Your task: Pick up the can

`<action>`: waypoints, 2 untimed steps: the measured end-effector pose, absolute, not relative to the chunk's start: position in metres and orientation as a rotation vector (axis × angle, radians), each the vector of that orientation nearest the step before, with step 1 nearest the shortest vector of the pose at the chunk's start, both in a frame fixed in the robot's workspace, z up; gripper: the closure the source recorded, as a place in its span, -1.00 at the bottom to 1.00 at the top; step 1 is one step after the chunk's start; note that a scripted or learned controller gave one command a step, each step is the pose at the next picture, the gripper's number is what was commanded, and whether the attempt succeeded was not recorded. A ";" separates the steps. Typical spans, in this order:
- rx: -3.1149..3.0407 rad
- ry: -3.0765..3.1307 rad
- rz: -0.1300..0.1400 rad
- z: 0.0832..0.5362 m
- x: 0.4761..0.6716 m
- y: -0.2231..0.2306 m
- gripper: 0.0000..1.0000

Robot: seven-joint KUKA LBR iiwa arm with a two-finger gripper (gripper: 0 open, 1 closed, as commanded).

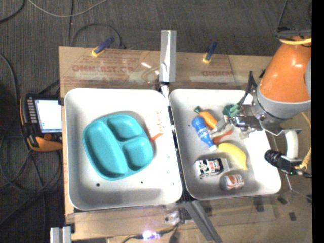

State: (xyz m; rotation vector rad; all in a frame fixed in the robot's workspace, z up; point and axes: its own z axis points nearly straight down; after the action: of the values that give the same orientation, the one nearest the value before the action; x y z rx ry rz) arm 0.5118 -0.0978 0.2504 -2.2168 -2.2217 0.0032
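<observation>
The can (pixel 232 181), silver with a red label, lies on its side near the front edge of the right bin (pixel 268 186). My gripper (pixel 224 129) hangs over the middle of that bin, above the yellow banana (pixel 235 154) and beside the blue bottle (pixel 202 132). It is well behind the can and not touching it. The grey arm with its orange band (pixel 287 75) reaches in from the right.
An orange carrot (pixel 207 118) lies by the bottle, and a small black-and-white carton (pixel 211 167) sits just left of the can. The left bin (pixel 76 186) holds a teal divided plate (pixel 119 146) with a small orange item (pixel 157 132) at its right edge.
</observation>
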 end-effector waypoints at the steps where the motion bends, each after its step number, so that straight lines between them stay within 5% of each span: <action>1: -2.098 -2.349 -0.011 0.090 0.528 -0.096 -1.00; 2: -2.116 -2.325 0.003 0.177 0.652 -0.138 -1.00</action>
State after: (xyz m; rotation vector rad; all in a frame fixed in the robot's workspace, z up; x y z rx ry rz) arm 0.6518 -0.1383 0.1773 -2.1158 -2.3254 0.0031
